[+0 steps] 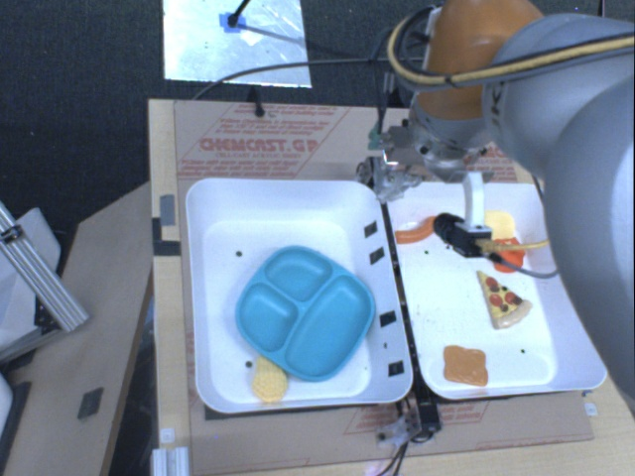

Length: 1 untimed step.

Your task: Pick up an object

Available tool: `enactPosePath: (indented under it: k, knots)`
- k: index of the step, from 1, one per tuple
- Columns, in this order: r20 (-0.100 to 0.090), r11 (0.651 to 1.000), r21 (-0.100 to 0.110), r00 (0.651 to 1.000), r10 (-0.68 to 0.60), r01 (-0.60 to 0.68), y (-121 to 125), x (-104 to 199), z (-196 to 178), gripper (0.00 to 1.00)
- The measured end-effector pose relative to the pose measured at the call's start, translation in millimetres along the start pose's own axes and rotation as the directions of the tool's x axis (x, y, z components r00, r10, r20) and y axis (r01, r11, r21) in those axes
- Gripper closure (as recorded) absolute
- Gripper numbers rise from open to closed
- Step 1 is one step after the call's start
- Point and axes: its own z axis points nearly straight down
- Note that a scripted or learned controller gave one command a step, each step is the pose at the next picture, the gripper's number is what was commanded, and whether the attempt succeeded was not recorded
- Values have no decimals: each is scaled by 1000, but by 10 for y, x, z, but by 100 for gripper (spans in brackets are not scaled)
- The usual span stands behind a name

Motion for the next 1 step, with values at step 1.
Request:
enactPosePath:
  k: [1]
  knots:
    - [0, 1000, 0, 1000, 0, 0, 144, 529, 193, 100]
